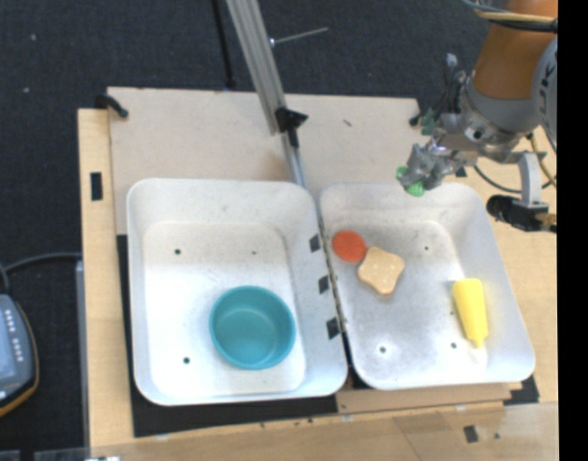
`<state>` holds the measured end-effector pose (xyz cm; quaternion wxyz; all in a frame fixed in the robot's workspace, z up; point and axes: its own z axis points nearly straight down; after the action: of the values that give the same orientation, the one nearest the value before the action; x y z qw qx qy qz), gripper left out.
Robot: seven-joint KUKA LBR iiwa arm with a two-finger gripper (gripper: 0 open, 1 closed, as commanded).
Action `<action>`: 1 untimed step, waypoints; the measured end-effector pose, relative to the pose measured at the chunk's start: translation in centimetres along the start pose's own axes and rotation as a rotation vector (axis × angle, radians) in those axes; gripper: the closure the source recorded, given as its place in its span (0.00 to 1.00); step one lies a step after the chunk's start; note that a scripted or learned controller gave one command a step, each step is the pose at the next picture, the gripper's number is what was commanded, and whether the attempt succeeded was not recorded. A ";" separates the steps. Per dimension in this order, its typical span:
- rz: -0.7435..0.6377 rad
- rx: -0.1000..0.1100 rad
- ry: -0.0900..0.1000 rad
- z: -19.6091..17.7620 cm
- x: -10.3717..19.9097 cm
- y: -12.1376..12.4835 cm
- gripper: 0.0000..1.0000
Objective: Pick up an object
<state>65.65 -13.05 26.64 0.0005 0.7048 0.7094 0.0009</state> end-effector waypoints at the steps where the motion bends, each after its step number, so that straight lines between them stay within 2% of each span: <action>1: 0.000 0.003 0.000 0.8 5.2 1.1 1.00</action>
<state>66.70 -7.81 25.83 -0.0006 0.7048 0.7094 0.0000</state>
